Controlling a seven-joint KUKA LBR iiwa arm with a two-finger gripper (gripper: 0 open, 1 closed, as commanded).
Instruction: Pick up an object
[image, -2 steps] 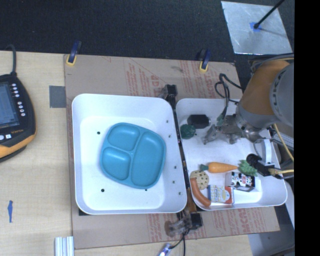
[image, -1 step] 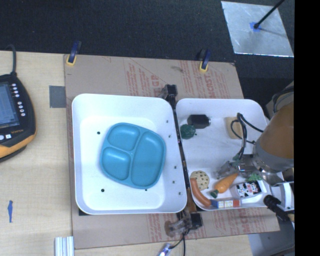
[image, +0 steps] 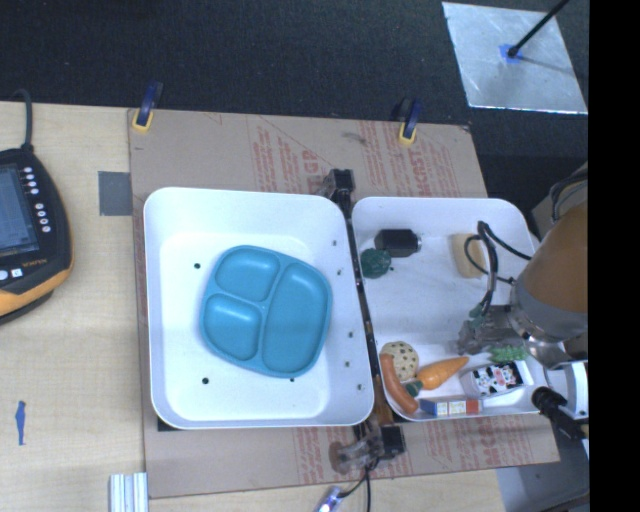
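The arm (image: 560, 275) sits nearest you, its bulk hanging over the right bin (image: 440, 215), and under it the tool (image: 487, 335) is low over that bin's near side; you cannot tell whether it is spread or pressed together, and nothing shows pinched in it. Your likeliest target is the carrot (image: 442, 373), just beside the tool in the right bin's front part. It looks like a light, stiff plastic toy with a smooth, tapering body, so expect it to slip if you pinch near the tip. Take it across the thick middle, jaws square to its length. Its long axis runs on a shallow diagonal, the narrow orange end toward the hot dog (image: 393, 388) at lower left and the green top (image: 508, 352) up and to the right, beside the tool. The hot dog touches or nearly touches its tip, and a cookie (image: 399, 357) lies close, so crowding is your risk. The left bin (image: 165, 300) holds a blue tray (image: 266, 311), well apart on the counter (image: 70, 400).
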